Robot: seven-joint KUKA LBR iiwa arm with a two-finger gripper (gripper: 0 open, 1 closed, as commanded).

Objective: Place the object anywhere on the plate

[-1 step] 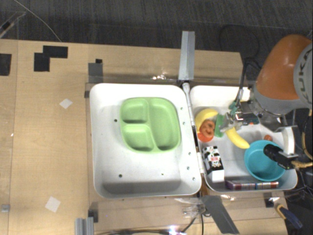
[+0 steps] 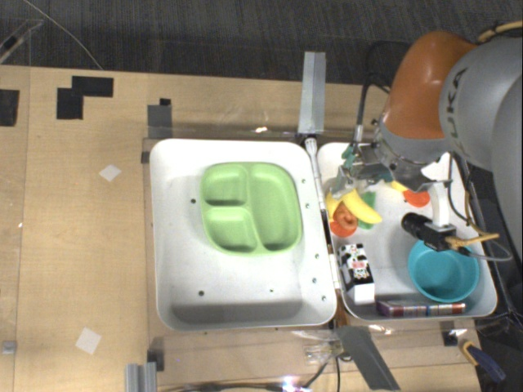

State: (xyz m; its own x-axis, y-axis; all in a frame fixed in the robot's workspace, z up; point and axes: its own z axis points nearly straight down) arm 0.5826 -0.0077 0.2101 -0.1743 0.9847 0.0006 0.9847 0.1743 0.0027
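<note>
Gripper [image 2: 365, 168] low in the right bin [image 2: 488, 300], right above a yellow banana [image 2: 360, 206] by the bin's left wall; can't tell whether it's gripping anything. Green divided plate [image 2: 249, 206] sits bare in the left bin. Banana looks like light, smooth plastic, curved, may slip; grab across its middle

The plate [image 2: 249, 207] lies alone in the left bin [image 2: 176, 300]. In the right bin [image 2: 490, 296], the banana [image 2: 364, 209] sits near the dividing edge, the bowl [image 2: 444, 274] toward the near right corner, a marker [image 2: 421, 309] along the near wall.
</note>
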